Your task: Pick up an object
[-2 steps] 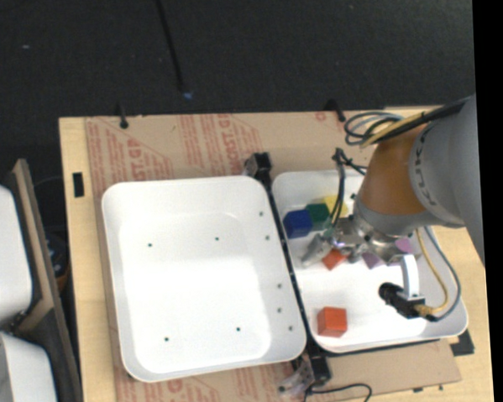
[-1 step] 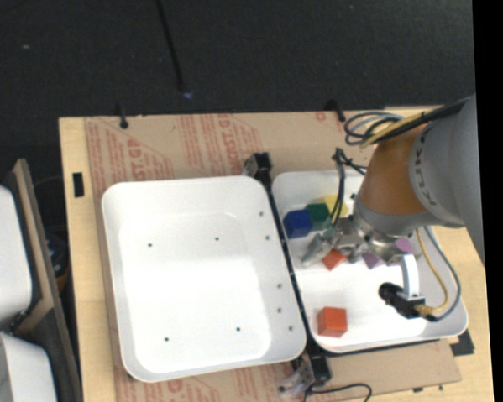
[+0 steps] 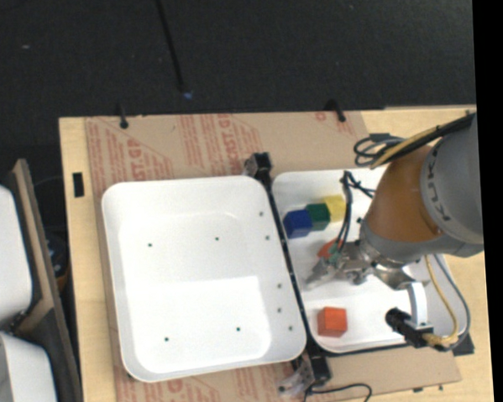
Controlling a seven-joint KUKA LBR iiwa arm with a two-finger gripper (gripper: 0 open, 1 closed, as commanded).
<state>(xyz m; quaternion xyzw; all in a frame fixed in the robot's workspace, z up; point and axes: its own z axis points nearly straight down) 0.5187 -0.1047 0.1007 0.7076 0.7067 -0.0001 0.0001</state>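
My gripper [image 3: 323,267] is low in the right bin [image 3: 370,339], pointing left toward the wall between the bins. A small red-orange object [image 3: 327,251] shows right at its upper edge; I cannot make out whether it is held. A blue block [image 3: 298,224], a green block [image 3: 319,215] and a yellow block [image 3: 336,206] sit in a row at the back of this bin, just beyond the gripper. An orange block [image 3: 332,320] lies near the front of the bin, below the gripper.
The left bin [image 3: 132,328] is a wide white tray beside the right one. The arm's orange band and grey body [image 3: 420,208] cover the right half of the right bin. Cables [image 3: 446,308] loop along that bin's right side.
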